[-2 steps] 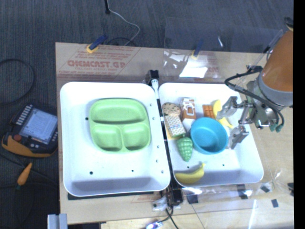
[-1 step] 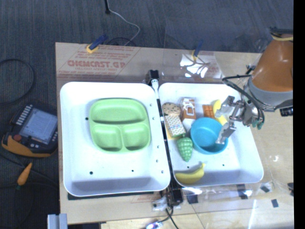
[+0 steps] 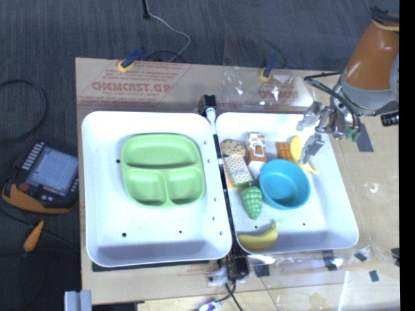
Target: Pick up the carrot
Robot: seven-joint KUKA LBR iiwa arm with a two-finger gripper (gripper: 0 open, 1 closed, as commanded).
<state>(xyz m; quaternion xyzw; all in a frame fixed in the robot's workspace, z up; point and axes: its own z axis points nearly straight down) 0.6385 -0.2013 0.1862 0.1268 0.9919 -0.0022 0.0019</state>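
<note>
The carrot is a small orange piece in the right bin, lying at the far rim of the blue bowl beside a yellow piece. My gripper hangs over the bin's far right corner, just right of the yellow piece and a short way right of the carrot. Its fingers are spread open with nothing between them. The bowl's rim partly hides the carrot.
The right bin also holds a banana at the front, a green bumpy vegetable, a cookie, a speckled cracker and a small box. A green divided plate sits in the left bin.
</note>
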